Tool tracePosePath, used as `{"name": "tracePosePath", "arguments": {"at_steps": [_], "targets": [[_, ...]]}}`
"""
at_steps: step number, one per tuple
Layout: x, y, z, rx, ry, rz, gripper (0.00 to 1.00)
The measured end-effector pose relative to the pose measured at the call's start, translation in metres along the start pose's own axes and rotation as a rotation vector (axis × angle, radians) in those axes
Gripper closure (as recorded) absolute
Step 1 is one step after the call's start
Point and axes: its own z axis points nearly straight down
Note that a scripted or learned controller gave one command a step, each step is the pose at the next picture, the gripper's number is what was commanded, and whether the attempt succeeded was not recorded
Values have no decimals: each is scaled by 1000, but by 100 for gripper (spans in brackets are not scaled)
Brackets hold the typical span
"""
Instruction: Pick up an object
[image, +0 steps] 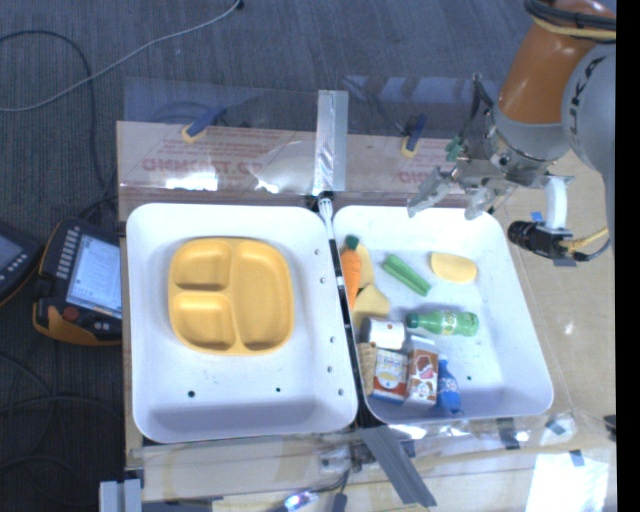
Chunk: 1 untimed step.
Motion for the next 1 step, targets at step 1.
{"name": "tracePosePath", "arguments": {"at_steps": [1], "targets": [[18, -24, 123, 1, -2, 34, 0]]}}
